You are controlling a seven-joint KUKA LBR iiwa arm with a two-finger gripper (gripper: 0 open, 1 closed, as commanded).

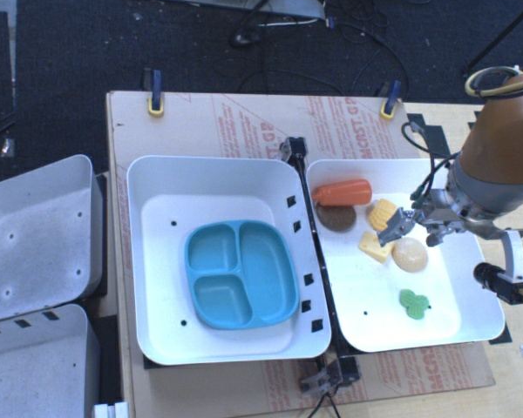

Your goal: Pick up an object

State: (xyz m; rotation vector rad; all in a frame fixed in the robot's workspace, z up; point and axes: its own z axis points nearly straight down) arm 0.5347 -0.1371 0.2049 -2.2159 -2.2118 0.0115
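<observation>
Right bin (471,325) as landmark. Gripper (399,226) low over its upper middle, just beside corn cob (383,212) and cheese wedge (375,247); fingers' state: cannot tell. Pale bun (410,255) touching cheese. Orange carrot (342,192) and brown patty (336,219) toward left wall. Green piece (413,303) alone, nearer front. Blue divided tray (241,273) in left bin (157,233).

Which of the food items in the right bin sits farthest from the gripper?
The small green piece, alone near the right bin's front edge. The others cluster around the gripper.
</observation>
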